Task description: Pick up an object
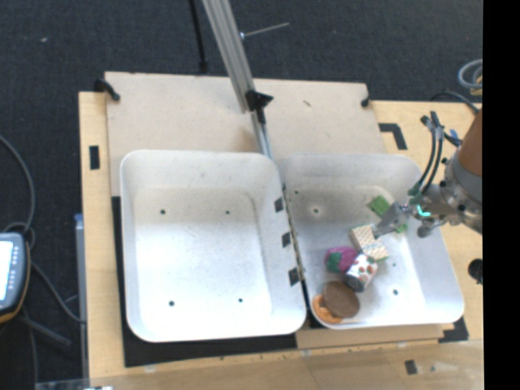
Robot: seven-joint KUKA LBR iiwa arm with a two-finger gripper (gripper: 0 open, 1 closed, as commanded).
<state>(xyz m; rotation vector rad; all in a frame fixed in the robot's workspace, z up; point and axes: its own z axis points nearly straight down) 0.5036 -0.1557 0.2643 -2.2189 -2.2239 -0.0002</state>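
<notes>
At the far left edge, a handheld device (10, 268) with a lit screen lies beside the bench (97, 218), with dark cables trailing around it. The left bin (203, 242) sits on the bench, its floor marked by a few small dark dots. A metal rail (231, 47) runs down at a slant from the top of the view and ends at the seam between the two bins. The right bin (431, 287) touches the left bin along that seam and holds a cluster of objects in its lower middle. Lowest is a brown disc (342, 299), resting on an orange piece (323, 311) at the bin's front left corner. Just above it lie a magenta object (340, 258) and a small can (360, 273), touching each other. A checkered block (365, 236) sits just above those, tilted. A green object (380, 205) lies higher, near the block. My gripper (404, 220) is over the right bin, just right of the block and just below the green object. I cannot tell how far my jaws are apart, and I see nothing between them. My arm (463, 185) enters from the right, with cables looped above the wrist.
</notes>
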